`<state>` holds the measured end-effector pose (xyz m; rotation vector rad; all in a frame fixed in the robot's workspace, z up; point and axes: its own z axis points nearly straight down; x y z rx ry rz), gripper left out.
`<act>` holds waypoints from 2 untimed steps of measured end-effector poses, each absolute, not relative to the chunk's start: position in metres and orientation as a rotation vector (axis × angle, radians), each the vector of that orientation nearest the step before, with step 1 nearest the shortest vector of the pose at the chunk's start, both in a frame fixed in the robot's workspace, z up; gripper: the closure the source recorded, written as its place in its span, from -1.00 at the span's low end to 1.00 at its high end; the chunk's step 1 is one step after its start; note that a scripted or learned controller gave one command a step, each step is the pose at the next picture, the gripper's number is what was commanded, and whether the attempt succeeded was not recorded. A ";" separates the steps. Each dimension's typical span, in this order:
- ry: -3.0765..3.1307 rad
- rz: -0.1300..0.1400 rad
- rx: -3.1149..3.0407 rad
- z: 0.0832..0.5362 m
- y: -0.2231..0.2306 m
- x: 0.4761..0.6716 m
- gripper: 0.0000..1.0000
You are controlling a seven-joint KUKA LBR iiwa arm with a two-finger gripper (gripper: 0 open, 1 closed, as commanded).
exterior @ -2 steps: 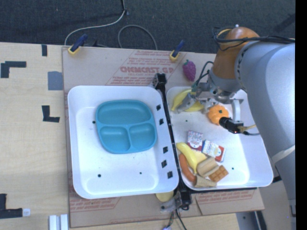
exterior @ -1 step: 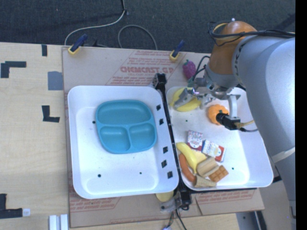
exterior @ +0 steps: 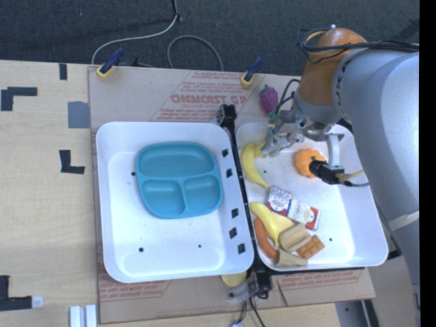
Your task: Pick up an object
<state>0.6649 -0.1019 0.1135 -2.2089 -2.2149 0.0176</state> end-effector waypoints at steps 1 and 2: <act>-2.220 0.011 -2.214 0.115 -0.103 0.667 -1.00; -2.223 -0.001 -2.220 0.154 -0.107 0.668 -1.00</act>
